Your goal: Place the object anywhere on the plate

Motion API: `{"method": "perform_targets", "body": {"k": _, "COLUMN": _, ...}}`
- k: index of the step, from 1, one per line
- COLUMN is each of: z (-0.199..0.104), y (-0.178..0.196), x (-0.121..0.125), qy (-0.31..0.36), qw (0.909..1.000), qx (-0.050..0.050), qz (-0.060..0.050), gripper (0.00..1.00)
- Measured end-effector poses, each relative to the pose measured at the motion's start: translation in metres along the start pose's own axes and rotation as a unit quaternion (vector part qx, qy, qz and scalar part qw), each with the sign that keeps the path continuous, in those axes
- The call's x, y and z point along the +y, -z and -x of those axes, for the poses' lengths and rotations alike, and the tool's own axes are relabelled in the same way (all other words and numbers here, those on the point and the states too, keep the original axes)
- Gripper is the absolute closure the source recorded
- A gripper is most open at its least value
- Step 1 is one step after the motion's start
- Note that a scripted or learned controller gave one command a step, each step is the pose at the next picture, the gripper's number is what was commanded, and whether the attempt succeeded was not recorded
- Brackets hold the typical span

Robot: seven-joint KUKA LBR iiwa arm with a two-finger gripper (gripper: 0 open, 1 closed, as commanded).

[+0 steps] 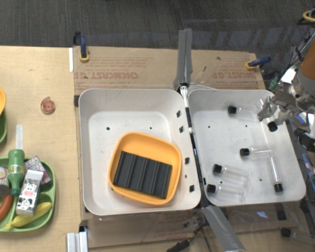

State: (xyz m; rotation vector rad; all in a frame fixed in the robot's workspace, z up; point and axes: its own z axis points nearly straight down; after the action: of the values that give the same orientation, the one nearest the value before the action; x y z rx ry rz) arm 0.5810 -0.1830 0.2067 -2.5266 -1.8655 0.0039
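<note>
A: Camera view, entry one: gripper [273, 112], at the upper right edge of the right bin [252, 101]. State?

B: Cannot tell; the tool is small and cluttered at this angle. A clear vial with a black cap [271, 126] lies just below it, possibly touching, but nothing shows it held.

A: Entry two: the task's objects.

B: Clear capped vials, all in the right bin. One [232, 109] to the gripper's left, near. One [252, 152] below and left. One [275, 176] well below. Three more [227, 180] clustered at the bin's lower left, well apart from the gripper.

A: Entry three: the plate.

B: Orange plate [145, 168], in the left bin [94, 140], far to the gripper's left and lower. It carries a dark ribbed block [143, 175]. No vial lies on it.

A: Progress?

B: By my judgement, nothing is placed yet. Remaining: secure a vial, carry it across the divider, set it on the plate.

A: Entry four: legible writing.

B: The cardboard sheet [115, 72] behind the bins bears red print, upside down, reading roughly "CHEMCAST GP". Packets on the green tray [42, 217], far left of the gripper, have labels too small to read.
</note>
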Motion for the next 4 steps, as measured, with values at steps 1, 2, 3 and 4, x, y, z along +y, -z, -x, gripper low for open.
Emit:
{"method": "perform_targets", "body": {"k": 1, "z": 0.019, "y": -0.088, "x": -0.044, "qy": 0.071, "qw": 0.9974, "qx": 0.001, "qz": 0.009, "gripper": 1.00}}
{"method": "perform_targets", "body": {"k": 2, "z": -0.011, "y": -0.116, "x": -0.113, "qy": 0.144, "qw": 0.9895, "qx": 0.001, "qz": 0.000, "gripper": 1.00}}
{"method": "perform_targets", "body": {"k": 3, "z": -0.079, "y": -0.016, "x": -0.132, "qy": 0.161, "qw": 0.9869, "qx": 0.000, "qz": 0.000, "gripper": 1.00}}
{"method": "perform_targets", "body": {"k": 4, "z": -0.099, "y": -0.016, "x": -0.138, "qy": 0.273, "qw": 0.9620, "qx": 0.000, "qz": 0.000, "gripper": 1.00}}
